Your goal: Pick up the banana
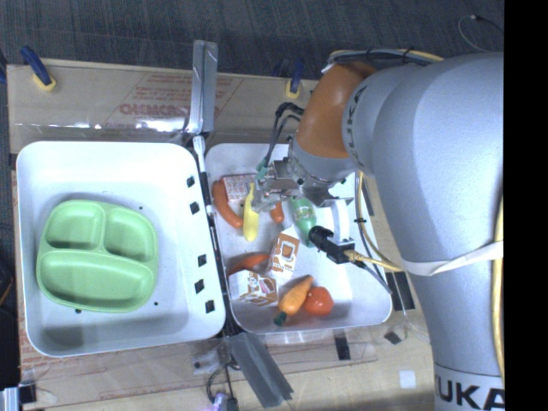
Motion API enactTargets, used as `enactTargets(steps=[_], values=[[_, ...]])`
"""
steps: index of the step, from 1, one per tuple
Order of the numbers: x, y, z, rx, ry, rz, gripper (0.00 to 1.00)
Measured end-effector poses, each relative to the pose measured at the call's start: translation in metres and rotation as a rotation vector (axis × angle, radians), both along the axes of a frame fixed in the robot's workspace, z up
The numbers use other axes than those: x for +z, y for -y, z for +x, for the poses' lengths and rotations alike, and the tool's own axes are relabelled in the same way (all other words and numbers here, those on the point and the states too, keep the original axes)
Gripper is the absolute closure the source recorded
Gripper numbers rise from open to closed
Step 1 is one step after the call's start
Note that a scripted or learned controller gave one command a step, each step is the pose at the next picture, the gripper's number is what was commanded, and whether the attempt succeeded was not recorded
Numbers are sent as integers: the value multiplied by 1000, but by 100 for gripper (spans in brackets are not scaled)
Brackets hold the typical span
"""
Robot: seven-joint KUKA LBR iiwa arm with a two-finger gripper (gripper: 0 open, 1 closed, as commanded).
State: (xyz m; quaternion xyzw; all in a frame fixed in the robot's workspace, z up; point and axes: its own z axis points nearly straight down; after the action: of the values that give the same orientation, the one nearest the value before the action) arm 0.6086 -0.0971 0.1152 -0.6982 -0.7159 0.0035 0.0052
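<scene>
A yellow banana (250,218) stands nearly upright in the right bin (368,306), its upper end at the gripper (267,187), beside a sausage (226,205).

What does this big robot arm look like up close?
The arm is bulky, rounded and silver-grey, with an orange band above the wrist. White KUKA lettering shows near its base. Thin black cables loop beside the wrist, above a small metallic gripper.
</scene>
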Motion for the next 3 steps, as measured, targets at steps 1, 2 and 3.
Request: enactTargets(steps=[1,2,3], values=[[0,0,0,0,0,0,0],[-14,-4,-17,-162,30,-1,0],[74,-10,-47,-146,5,-3,0]])
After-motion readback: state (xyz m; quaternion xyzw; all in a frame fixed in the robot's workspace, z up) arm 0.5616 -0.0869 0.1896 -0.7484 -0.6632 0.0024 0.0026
